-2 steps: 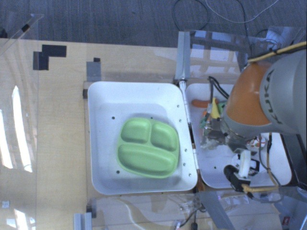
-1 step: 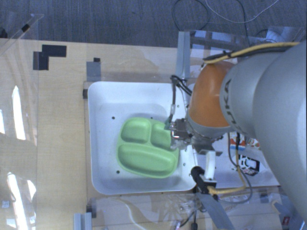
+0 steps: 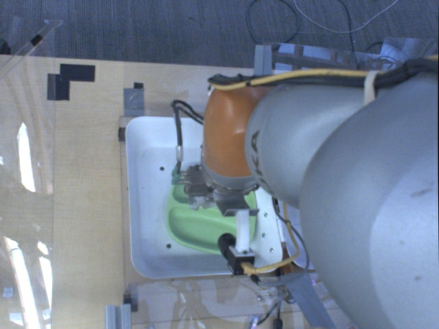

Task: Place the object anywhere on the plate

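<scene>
A light green plate (image 3: 191,228) lies in the left white bin (image 3: 147,184), toward its near right part. The arm's orange band (image 3: 226,132) and grey wrist hang right above the plate and cover its right side. The gripper (image 3: 218,201) sits under the wrist, over the plate, with its fingertips hidden. Whatever lies beneath the wrist is hidden from me.
The big grey arm body (image 3: 350,184) fills the right half and covers the right bin. A black cable (image 3: 177,132) runs down the wrist's left side. Wooden bench surface (image 3: 75,204) lies left of the bin, with black tape marks (image 3: 68,79) at the back.
</scene>
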Controlling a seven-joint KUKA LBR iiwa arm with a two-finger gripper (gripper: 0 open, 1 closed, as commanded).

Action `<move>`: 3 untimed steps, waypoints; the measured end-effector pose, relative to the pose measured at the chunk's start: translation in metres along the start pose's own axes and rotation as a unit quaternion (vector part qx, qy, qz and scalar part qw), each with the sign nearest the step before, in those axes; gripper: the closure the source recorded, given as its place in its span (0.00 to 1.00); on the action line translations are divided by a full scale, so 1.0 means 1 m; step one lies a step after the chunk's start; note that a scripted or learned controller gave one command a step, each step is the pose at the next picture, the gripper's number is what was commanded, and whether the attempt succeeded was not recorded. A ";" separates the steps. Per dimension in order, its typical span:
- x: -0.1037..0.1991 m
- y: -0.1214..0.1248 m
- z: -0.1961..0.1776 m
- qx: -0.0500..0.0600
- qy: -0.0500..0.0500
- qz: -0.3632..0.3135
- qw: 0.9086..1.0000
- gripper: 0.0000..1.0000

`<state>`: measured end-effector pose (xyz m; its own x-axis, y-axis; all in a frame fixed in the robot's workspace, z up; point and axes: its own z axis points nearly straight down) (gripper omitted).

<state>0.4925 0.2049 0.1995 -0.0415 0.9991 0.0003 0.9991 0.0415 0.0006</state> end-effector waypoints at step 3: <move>-0.024 0.048 -0.091 -0.003 0.000 -0.179 0.984 0.00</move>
<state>0.5410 0.1826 0.2900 -0.3905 0.9206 -0.0018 0.9206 0.3905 0.0054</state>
